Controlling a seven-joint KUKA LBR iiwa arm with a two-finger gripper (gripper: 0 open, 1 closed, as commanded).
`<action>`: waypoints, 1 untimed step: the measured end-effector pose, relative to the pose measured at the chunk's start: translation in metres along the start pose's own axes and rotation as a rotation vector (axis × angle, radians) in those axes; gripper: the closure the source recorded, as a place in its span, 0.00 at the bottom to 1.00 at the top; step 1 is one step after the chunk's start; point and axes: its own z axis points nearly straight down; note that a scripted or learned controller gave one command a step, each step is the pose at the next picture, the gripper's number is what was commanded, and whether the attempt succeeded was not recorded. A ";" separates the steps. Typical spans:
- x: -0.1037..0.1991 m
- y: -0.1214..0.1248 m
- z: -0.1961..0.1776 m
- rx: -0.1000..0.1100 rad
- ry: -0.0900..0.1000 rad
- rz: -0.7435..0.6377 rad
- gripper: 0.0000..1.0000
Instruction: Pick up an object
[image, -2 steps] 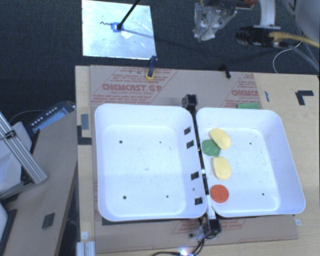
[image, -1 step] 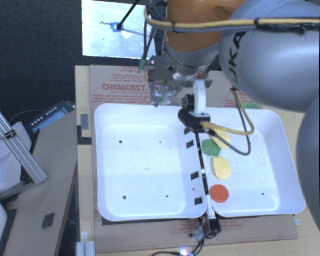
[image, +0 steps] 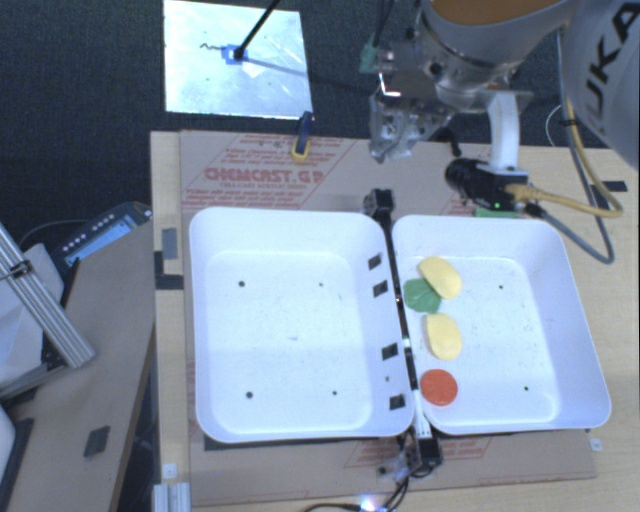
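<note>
Objects first: four of them sit in the right bin (image: 570, 300), all bunched along its left side near the divider. Upper yellow piece (image: 440, 276) at the top of the row, green piece (image: 421, 296) tucked touching its lower left, second yellow piece (image: 444, 336) just below, and the orange disc (image: 438, 387) at the bottom, near the bin's lower left corner. Left bin (image: 290, 330) sits beside it, white floor showing.

And where am I? My pincer (image: 395, 135) hangs up at the top centre of the frame, above the cardboard behind the bins, well apart from every piece. Whether it is released or clenched I cannot tell; it's blurred and seen from above. I see nothing carried under it.

So, the score: nothing picked yet, by my reading. Every piece lies flat on the bin floor. All the work is ahead: swing down-frame and to the right over the right bin, choose a target, descend, close, lift. The orange disc stands a little clear of the others, so it looks the cleanest grab; the green and upper yellow are touching, which could spoil a pinch.
</note>
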 end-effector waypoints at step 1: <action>0.072 -0.011 -0.067 0.003 0.003 -0.013 1.00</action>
